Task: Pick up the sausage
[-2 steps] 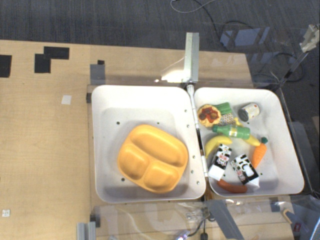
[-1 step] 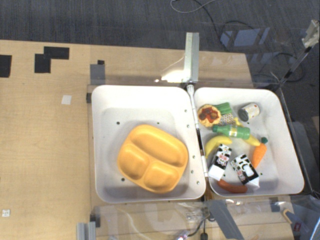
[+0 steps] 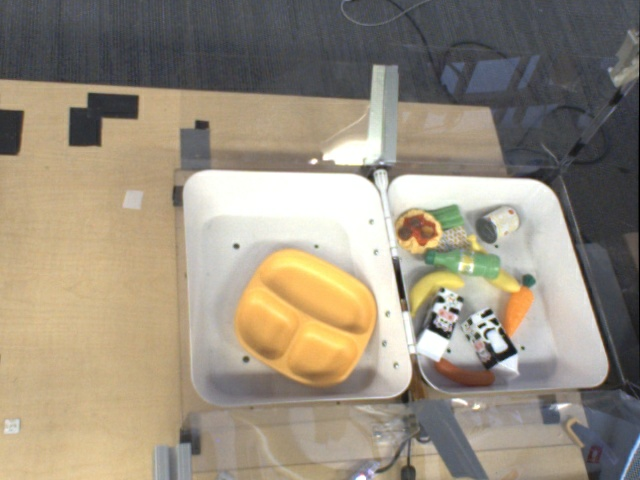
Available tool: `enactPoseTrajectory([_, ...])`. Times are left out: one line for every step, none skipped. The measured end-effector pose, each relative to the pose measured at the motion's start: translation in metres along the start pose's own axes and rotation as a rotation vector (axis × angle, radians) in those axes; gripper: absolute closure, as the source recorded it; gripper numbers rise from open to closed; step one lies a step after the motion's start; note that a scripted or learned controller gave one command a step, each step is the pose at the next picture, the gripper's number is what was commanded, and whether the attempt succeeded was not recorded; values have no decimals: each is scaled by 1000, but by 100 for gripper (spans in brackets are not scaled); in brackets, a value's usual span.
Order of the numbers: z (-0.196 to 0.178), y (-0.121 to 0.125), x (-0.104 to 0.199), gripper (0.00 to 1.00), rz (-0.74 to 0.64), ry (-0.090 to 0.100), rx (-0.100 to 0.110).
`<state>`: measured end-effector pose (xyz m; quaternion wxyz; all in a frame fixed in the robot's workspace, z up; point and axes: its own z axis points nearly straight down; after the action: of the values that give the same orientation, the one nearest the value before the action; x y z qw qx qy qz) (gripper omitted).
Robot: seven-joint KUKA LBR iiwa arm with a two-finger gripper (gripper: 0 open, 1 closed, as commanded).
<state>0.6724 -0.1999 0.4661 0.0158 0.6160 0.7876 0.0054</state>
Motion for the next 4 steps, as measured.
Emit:
enactPoseTrajectory([-14, 2, 1, 100, -7, -6, -9])
enactPoseTrajectory([29, -16, 21, 100, -16, 15, 22])
enactPoseTrajectory([15, -14, 22, 100, -20, 10, 14])
enactPoseTrajectory([27, -10, 36, 100, -262, 16, 17])
